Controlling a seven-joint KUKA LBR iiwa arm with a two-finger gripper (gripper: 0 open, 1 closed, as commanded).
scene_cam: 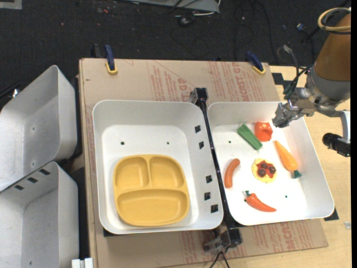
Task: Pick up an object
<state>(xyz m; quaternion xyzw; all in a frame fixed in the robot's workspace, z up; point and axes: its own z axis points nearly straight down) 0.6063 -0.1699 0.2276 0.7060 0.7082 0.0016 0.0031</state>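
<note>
Yellow divided tray point(150, 197) in left bin point(106, 116), toy foods in right bin point(318, 188) (fingers' point(280, 119) state unclear), hovering beside red piece point(263, 130)

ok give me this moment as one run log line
gripper: over right bin back edge, beside red pepper | held: nothing seen | yellow tray: left bin

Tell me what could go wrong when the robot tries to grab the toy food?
1. The pincer hangs right by the red pepper, which lies close to the green piece. It might bump or catch both.
2. It is near the right bin's back wall, so it could knock the rim.
3. The carrot and sausage look smooth and could slip.
</note>
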